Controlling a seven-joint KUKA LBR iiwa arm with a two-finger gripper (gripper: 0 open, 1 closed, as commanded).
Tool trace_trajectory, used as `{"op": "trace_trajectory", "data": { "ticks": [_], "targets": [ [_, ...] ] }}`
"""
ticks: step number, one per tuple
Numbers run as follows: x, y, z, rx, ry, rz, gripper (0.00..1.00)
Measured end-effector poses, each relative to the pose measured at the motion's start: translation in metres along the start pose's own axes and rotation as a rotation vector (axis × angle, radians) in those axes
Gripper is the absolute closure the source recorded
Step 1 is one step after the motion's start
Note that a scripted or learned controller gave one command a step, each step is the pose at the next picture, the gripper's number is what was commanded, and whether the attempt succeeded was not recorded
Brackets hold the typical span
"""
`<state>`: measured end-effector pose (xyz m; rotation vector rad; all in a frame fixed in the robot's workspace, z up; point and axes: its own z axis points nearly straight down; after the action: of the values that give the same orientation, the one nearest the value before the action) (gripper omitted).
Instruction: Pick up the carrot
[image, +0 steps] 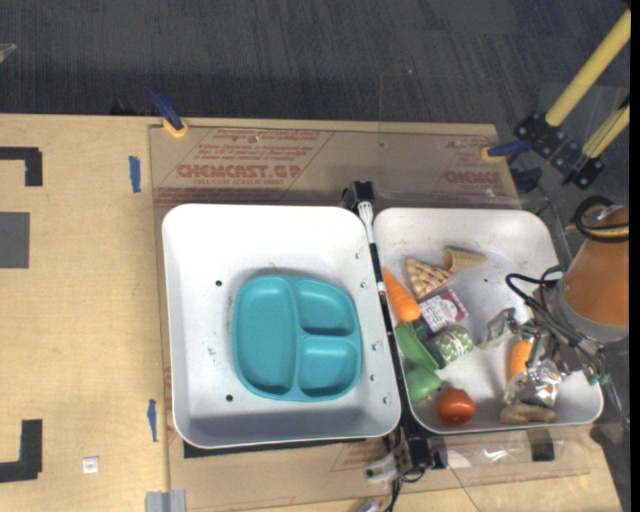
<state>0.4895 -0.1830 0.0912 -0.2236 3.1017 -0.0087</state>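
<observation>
While the arm (600, 290) reaches into the right bin (520, 225), its hand (527, 362) sits low near the bin's right wall, fingers closed around a small carrot (519, 356) held upright between them. Another orange carrot-like piece (401, 298) lies by the bin's left wall. The left bin (200, 250) carries a teal divided plate (297, 337).

Two bins side by side on the tabletop (80, 330): divided tray (297, 337) in left bin (200, 250); in right bin (520, 232), carrot (401, 298) along left wall, tomato (456, 405) near front, tool (530, 365) at right
</observation>
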Motion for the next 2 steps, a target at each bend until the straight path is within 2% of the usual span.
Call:
{"op": "trace_trajectory", "data": {
  "ticks": [1, 2],
  "targets": [
    [-0.001, 0.0, -0.011, -0.001, -0.001, 0.004, 1.0],
    [-0.019, 0.084, -0.001, -0.005, 0.012, -0.702, 1.0]
  ]
}}
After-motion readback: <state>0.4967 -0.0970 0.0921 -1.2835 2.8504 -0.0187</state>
